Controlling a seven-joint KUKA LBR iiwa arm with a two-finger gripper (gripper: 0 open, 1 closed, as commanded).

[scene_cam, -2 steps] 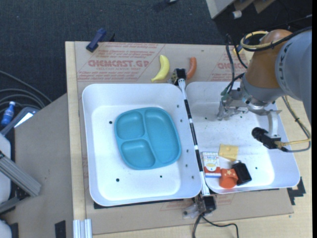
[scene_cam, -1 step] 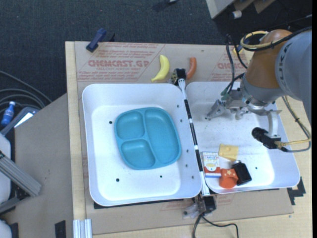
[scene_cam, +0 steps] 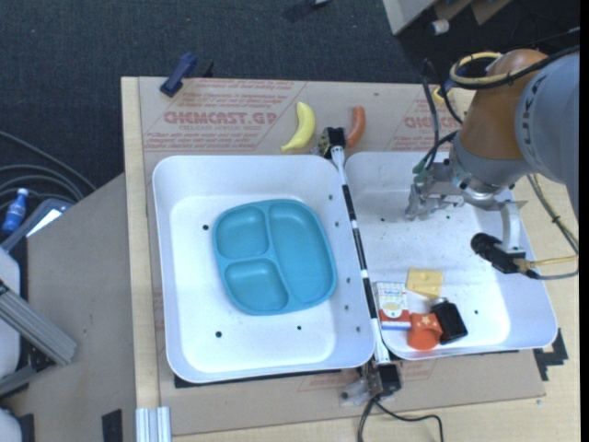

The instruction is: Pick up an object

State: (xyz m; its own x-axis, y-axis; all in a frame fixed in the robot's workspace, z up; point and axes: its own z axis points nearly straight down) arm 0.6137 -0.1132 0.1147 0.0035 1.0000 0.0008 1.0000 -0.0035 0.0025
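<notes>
Approach step, by my reading: end effector (scene_cam: 429, 201) sits low over bare floor near the far wall of the right bin (scene_cam: 525, 325), nothing seen between its tips. Whether they stand apart or together I cannot tell. Candidate objects cluster at the near edge of that bin: yellow block (scene_cam: 424, 283), orange piece (scene_cam: 423, 331), black piece (scene_cam: 450, 321), small card (scene_cam: 392, 303). Next move likely calls for travel toward that cluster, then descent over one item. Blue tray (scene_cam: 273, 256) lies in the left bin (scene_cam: 184, 330).

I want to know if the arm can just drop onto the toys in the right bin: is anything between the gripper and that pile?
Nothing visible does. The gripper hangs over bare floor at the far end of the right bin; the yellow cheese wedge, orange toy and black block lie at the near end, with open white floor between.
</notes>
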